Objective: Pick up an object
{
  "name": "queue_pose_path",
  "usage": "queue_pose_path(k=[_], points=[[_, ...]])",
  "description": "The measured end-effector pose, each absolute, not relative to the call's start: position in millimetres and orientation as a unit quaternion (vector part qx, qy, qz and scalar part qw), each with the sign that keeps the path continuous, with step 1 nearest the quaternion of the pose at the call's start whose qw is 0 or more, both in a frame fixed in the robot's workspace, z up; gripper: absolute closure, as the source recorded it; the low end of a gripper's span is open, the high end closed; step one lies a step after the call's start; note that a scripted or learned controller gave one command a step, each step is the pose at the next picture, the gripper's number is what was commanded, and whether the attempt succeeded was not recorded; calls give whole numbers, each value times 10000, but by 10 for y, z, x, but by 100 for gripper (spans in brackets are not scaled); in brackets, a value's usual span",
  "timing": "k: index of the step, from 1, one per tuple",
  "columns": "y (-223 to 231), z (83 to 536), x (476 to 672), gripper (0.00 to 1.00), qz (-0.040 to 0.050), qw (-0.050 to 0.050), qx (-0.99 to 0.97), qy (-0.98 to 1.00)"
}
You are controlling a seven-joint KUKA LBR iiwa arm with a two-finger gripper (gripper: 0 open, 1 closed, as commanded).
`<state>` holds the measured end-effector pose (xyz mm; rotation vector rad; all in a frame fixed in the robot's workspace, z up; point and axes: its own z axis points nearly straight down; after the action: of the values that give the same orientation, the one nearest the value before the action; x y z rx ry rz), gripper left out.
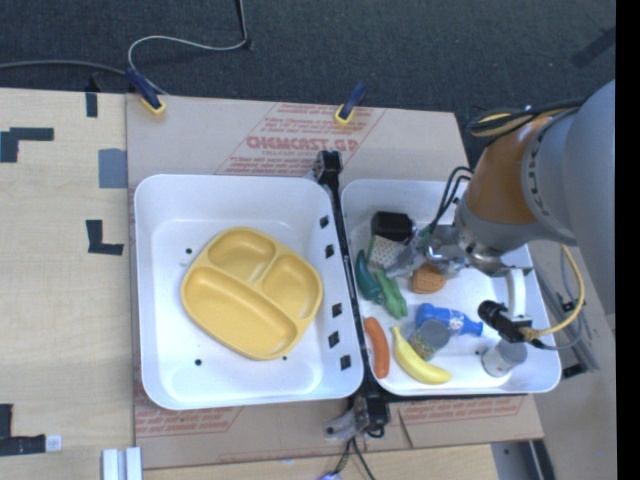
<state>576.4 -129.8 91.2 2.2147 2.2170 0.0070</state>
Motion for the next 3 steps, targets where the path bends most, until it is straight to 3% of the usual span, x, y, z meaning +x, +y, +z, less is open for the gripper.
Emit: queue_pose_path(k=[1, 2, 3], points=[[-1291, 1038, 5797, 100, 58, 81, 7065, 7077], [-1082, 2278, 6263, 100, 2, 11, 7066, 7076], [-1084, 2269, 6257, 0, -9, 1, 7067, 7075]])
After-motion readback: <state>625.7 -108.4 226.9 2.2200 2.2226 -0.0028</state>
